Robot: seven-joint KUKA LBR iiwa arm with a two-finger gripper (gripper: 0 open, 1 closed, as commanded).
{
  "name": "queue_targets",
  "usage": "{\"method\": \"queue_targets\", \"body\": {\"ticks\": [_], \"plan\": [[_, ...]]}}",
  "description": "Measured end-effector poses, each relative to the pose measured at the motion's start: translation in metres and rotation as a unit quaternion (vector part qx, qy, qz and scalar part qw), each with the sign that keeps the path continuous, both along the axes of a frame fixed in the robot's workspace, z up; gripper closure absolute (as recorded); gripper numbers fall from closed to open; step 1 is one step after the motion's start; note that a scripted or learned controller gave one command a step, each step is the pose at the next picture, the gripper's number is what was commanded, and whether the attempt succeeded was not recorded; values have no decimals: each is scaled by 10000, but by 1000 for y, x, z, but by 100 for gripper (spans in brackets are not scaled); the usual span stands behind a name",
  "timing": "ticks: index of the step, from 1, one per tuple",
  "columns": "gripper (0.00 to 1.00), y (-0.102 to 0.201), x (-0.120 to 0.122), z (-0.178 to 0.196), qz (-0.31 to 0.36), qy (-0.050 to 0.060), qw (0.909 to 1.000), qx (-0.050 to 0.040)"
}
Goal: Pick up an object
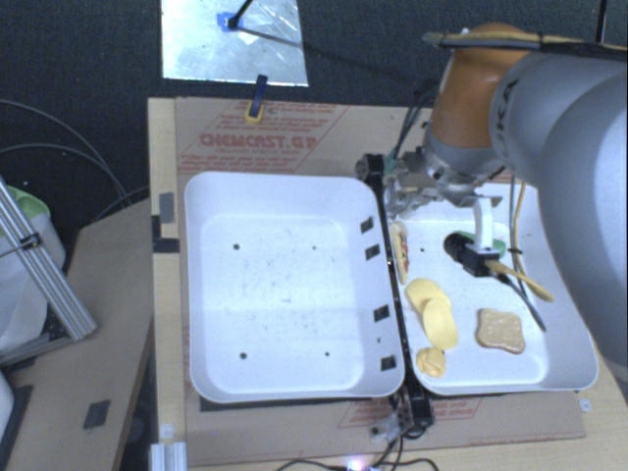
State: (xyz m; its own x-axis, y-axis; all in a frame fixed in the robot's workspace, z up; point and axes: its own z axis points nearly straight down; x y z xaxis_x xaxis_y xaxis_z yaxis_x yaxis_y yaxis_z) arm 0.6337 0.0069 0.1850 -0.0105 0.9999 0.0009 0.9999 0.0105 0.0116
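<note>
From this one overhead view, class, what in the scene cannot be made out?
Camera view:
right bin: its far right corner, hidden under the arm.
green item: mostly hidden by the arm; unidentifiable.
narrow item by the divider: too small to identify.
arm: cut off by the right edge.

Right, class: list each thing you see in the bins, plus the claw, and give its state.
Toast slice: flat in the right bin, touching nothing.
Two yellow ovals: flat, overlapping.
Small yellow piece: flat, near the front wall.
Slim stick: lying along the bin's left wall.
Claw: over the bin's far left corner.
</note>
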Motion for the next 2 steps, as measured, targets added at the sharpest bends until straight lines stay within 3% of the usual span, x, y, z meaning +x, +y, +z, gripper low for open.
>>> {"method": "queue_targets", "body": {"ticks": [1, 2], "plan": [[100, 31, -31, 117, -9, -6, 10000, 10], [100, 45, -40, 56, -23, 72, 10000, -2]]}}
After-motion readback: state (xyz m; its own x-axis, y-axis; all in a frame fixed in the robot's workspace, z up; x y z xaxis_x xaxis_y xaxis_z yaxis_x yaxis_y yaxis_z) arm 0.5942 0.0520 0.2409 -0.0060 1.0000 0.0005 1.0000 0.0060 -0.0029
